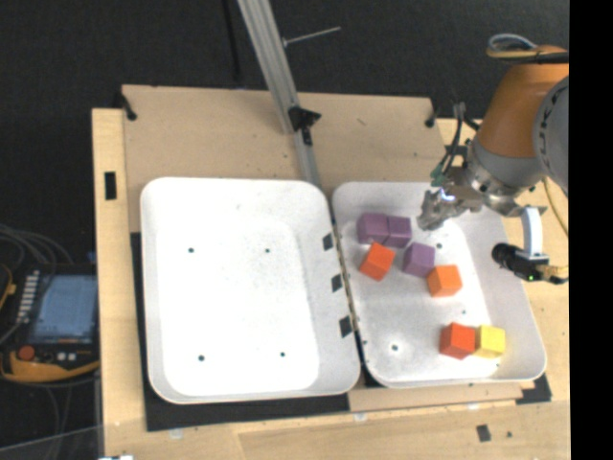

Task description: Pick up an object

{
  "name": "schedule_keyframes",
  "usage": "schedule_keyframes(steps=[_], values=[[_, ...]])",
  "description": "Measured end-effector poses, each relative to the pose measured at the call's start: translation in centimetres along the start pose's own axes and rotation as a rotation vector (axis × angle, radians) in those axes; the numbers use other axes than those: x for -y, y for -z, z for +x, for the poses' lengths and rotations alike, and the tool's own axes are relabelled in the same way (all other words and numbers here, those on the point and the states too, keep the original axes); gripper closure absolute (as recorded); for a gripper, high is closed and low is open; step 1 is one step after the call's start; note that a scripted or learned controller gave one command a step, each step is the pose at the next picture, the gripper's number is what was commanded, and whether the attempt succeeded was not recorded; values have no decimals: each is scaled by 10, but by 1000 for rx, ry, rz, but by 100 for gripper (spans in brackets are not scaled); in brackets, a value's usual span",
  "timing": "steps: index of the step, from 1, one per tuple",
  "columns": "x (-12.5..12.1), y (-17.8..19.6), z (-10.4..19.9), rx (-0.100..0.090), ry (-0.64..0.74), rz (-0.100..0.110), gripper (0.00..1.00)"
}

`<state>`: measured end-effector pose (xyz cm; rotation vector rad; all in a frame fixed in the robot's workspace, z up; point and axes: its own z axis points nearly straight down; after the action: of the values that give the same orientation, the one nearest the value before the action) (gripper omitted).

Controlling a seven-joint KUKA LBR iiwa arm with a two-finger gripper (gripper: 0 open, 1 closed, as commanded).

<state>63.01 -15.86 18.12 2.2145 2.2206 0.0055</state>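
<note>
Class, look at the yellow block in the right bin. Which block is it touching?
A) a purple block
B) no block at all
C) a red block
C: the yellow block sits against the red block near the right bin's front corner.

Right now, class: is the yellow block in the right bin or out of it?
In. The yellow block rests on the right bin's white floor near its front corner, touching a red-orange block.
</note>
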Motion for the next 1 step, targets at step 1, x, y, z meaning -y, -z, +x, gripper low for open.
schedule_keyframes(steps=[1], values=[[-2,38,-1,0,0,0,100]])
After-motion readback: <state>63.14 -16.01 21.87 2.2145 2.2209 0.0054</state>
